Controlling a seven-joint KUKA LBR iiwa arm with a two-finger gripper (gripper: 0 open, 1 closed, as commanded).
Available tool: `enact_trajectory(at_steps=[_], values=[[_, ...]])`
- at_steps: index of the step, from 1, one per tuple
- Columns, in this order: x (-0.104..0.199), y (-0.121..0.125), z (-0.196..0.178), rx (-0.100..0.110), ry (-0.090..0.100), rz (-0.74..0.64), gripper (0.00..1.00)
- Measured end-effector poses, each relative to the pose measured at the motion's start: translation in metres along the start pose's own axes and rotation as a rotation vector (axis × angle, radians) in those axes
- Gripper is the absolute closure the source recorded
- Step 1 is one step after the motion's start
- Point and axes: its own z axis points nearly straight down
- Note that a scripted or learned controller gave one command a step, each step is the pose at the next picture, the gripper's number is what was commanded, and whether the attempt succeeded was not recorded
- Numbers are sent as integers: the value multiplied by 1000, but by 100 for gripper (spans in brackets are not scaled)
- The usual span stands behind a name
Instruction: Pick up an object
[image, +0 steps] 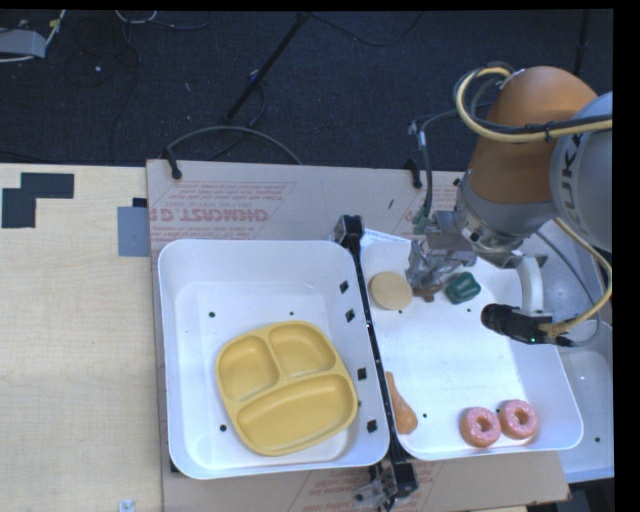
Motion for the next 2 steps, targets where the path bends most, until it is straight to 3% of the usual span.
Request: enact_trajectory(at_steps=[2], values=[[104,-29,18,2,-1,0,100]])
